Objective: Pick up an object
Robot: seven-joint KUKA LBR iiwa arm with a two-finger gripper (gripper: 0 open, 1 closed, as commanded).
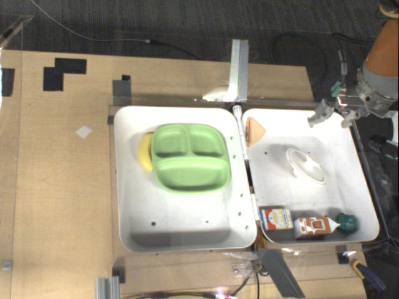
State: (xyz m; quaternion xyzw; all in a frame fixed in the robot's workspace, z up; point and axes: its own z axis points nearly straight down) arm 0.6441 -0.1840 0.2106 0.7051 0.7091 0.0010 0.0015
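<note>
Two white bins sat side by side on the table (56, 167). The left bin (134, 223) held a green tray (189, 156) with three compartments, and a yellow piece (144, 152) poked out from under the tray's left edge. The right bin (355, 167) held the rest: an orange wedge (254, 130) in its far left corner, a white dish (306, 165) lying near the middle, and along the near wall a small red and white box (276, 218), a brown and white carton (313, 227) lying on its side, and a green thing (346, 222) just beside the carton's top. The arm (381, 67) reached in from the right, and its pincer (333, 109) hung over the far right corner of the right bin, with nothing seen between its fingers; whether they were spread or pressed together I cannot tell. The white dish lay nearest to it, toward the near left of the pincer and apart from it. The box, carton and green thing lay well apart from the pincer, at the opposite wall of the bin.
</note>
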